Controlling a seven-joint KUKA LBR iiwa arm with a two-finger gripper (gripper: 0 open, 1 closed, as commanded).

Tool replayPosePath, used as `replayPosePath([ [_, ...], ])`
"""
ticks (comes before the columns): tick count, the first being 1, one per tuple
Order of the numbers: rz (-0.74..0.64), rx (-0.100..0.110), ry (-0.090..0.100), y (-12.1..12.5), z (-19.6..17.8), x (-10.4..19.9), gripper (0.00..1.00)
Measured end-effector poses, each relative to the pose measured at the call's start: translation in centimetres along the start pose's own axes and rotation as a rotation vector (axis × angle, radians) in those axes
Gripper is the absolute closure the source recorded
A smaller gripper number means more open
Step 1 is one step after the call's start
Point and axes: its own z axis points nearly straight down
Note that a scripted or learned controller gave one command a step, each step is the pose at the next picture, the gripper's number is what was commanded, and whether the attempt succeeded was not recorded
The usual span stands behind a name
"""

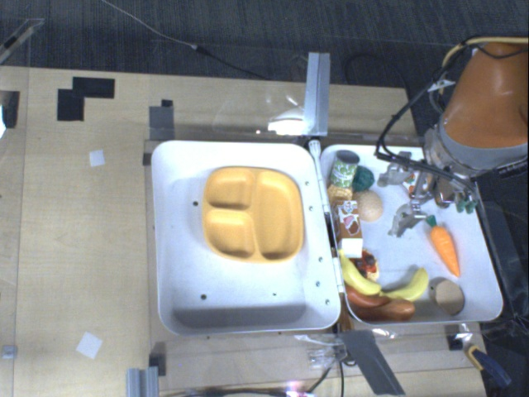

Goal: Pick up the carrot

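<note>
Carrot (445, 250) lies in the right bin (488, 292), just beside my fingers (411, 215) on the side away from the banana (385, 283), long axis slanting off them; fingers spread, gripping nothing.

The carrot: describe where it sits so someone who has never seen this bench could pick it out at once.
Of the two white bins, take the right bin, the one crowded with toy food. The carrot lies near that bin's right wall, just below the gripper, with its green top pointing up toward the gripper. It is the only bright orange, tapered piece; the banana to its lower left is yellow and curved.
</note>
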Motion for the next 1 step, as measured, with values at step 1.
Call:
replayPosePath([
  [1, -0.026, 0.001, 0.004, -7.33, 6.35, 2.24, 0.0],
])
